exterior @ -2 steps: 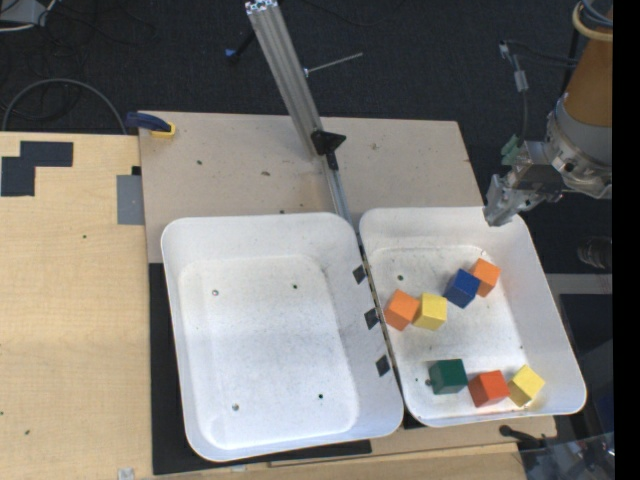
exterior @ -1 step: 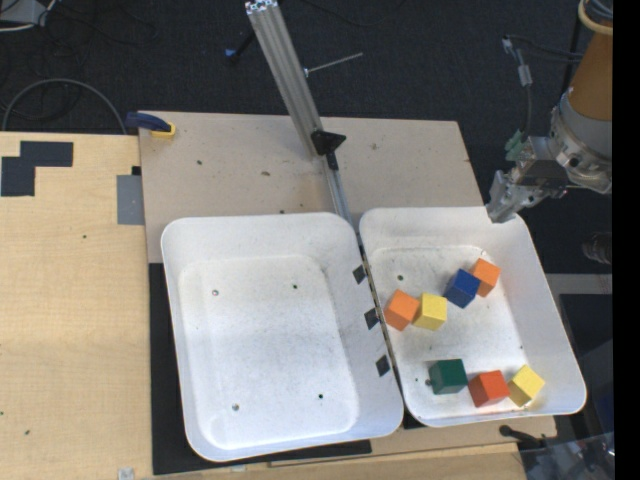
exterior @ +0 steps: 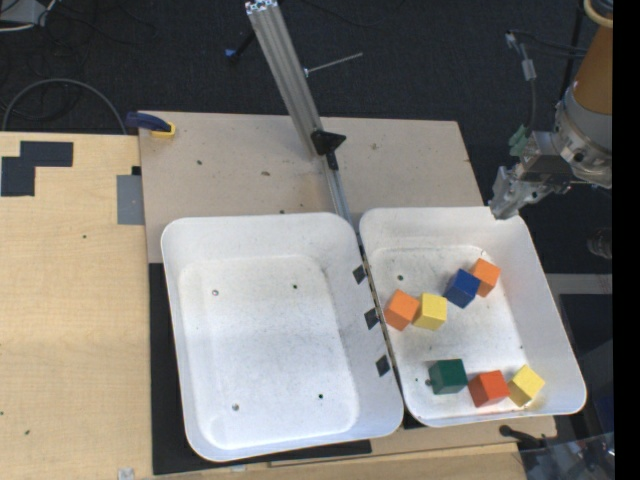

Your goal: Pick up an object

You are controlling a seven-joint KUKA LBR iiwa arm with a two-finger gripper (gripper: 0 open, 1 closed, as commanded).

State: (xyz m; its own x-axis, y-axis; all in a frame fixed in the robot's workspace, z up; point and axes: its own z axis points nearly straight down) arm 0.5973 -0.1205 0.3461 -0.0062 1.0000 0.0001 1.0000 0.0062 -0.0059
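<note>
The right bin (exterior: 450,230) holds several small blocks. An orange block (exterior: 402,309) and a yellow block (exterior: 432,311) touch near the bin's middle. A blue block (exterior: 462,288) sits beside another orange block (exterior: 485,274). Near the front edge lie a green block (exterior: 448,376), a red-orange block (exterior: 488,387) and a yellow block (exterior: 526,384). My gripper (exterior: 507,198) hangs above the bin's far right corner, apart from all the blocks, with nothing seen between its fingers.
The left bin (exterior: 200,243) lies beside the right one. A slanted aluminium bar (exterior: 291,78) rises from the bench behind the bins. Black clips (exterior: 371,317) join the bins along their shared edge.
</note>
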